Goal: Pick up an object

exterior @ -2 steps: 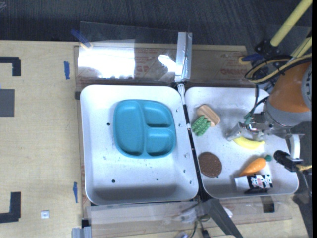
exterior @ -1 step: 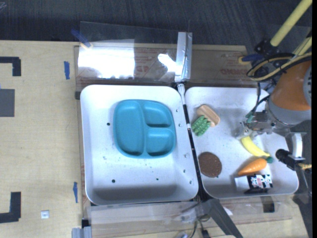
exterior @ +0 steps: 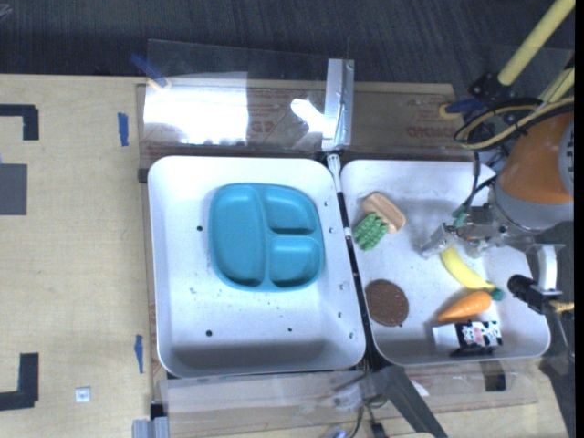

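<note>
In the right bin (exterior: 415,185) the gripper (exterior: 456,235) is hovering just above the banana (exterior: 461,267) (whether open or closed I cannot tell); it should be descending squarely across the banana's middle, avoiding the carrot (exterior: 465,306).

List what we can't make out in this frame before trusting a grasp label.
- Gripper: small and blurred in the camera view; whether it touches the banana is unclear.
- Arm: cut off by the right edge.
- Black-and-white item: partly under the carrot; too small to identify.
- Green item: partly overlapped by the tan block.
</note>
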Robot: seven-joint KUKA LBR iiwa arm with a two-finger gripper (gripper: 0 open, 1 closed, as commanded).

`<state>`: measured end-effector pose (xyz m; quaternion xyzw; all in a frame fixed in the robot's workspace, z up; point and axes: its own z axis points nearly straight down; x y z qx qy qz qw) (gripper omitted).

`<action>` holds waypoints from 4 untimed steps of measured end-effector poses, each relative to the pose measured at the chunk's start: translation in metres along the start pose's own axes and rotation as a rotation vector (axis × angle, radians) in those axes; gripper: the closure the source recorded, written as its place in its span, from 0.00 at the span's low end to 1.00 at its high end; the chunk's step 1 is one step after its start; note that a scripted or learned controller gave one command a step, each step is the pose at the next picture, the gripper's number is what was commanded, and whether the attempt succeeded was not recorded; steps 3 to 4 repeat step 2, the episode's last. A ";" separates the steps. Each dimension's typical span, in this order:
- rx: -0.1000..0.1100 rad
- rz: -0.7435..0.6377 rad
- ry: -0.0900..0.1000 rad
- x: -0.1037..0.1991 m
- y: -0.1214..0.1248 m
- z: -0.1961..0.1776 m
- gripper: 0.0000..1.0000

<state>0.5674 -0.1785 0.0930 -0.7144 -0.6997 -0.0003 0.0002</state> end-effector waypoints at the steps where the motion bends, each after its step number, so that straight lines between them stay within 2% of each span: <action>1: 0.005 0.002 0.002 -0.001 -0.001 -0.006 1.00; 2: -0.009 -0.046 -0.001 0.053 0.030 -0.107 1.00; 4: -0.009 -0.046 -0.001 0.053 0.030 -0.107 1.00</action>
